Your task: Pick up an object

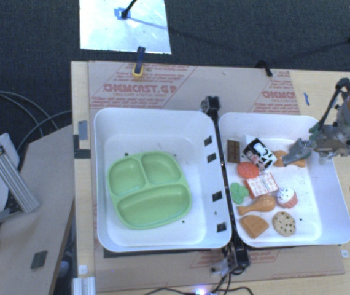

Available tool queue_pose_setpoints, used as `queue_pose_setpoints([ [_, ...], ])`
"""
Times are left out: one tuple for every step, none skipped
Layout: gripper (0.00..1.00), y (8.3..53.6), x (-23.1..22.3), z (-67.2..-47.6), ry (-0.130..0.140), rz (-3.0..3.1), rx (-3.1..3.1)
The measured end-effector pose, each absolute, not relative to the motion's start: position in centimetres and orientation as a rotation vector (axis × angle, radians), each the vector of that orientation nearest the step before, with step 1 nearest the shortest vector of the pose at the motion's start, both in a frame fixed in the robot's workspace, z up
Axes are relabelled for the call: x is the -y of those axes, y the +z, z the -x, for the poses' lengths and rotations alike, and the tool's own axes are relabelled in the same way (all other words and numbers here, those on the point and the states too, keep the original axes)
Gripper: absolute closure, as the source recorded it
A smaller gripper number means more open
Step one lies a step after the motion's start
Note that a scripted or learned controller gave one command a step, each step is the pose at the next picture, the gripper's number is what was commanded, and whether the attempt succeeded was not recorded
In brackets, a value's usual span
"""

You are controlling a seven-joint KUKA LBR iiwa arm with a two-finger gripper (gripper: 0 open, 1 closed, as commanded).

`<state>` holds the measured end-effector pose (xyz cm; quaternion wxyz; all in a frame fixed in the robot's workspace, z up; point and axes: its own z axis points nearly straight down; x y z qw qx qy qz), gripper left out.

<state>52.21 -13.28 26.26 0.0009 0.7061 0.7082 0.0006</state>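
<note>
where toys [262, 186] crowd, one tray [149, 189].

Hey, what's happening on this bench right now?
A robot arm reaches in from the right, its gripper low over the right bin, near the top of a pile of toy food: a cookie, a drumstick, a cupcake and more. Nothing looks picked up yet. The left bin holds a green tray.

Dark carpet floor [34, 29]; shiny metal sheet [124, 18]; tan side table [40, 189].
</note>
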Motion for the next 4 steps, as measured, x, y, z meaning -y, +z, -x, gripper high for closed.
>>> queue_pose_setpoints([
  [0.0,13.5,8.6,-51.2,-0.006,-2.221,-2.237],
  [0.0,8.1,8.3,-48.5,-0.002,-2.224,-2.224],
  [1.0,9.5,8.3,-48.8,0.005,-2.219,-2.221],
  [1.0,19.0,0.4,-50.4,0.019,-2.201,-2.23],
])
